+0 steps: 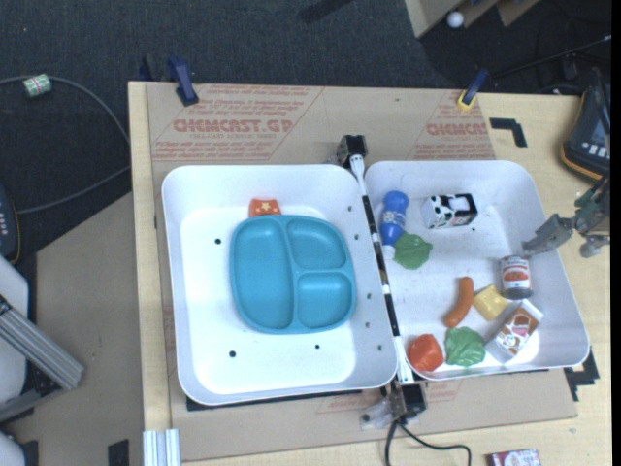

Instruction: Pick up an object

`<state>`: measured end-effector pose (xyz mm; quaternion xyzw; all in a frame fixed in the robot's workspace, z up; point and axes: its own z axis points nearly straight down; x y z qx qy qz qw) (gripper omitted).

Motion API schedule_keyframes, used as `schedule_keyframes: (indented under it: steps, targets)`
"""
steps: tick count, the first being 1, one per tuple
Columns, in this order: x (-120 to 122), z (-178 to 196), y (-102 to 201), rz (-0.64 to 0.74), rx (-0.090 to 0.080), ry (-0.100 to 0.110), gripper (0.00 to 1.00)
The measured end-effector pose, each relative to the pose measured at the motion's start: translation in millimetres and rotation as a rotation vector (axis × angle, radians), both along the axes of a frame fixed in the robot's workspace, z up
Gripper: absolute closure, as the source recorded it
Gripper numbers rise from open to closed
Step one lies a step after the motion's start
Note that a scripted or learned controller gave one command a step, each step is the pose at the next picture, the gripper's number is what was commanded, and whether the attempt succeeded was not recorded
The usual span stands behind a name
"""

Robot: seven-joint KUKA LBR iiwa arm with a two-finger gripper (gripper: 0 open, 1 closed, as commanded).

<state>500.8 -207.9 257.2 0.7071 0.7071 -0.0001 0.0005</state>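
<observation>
Fingers (561,233) at the right rim of the right bin (543,194), spread apart, nothing between them. Just below and left of the fingers: a small can (516,277) standing upright. Further down from there: a yellow block (490,302), an orange carrot (460,301), a small carton (515,331), a green leafy piece (465,346), a red tomato (424,352). Left of the fingers: a black-and-white cow (451,211), a blue bottle (392,216), a green lump (412,251). Far left, in the left bin (194,260): a blue divided plate (291,272).
</observation>
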Motion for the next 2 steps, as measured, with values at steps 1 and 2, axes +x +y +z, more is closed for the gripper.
schedule_keyframes:
  steps: [1, 2]
  targets:
    - [-10, -130, 45, 0.001, 0.002, 0.004, 0.00]
    - [-18, -168, 67, -0.002, -0.009, -0.014, 0.00]
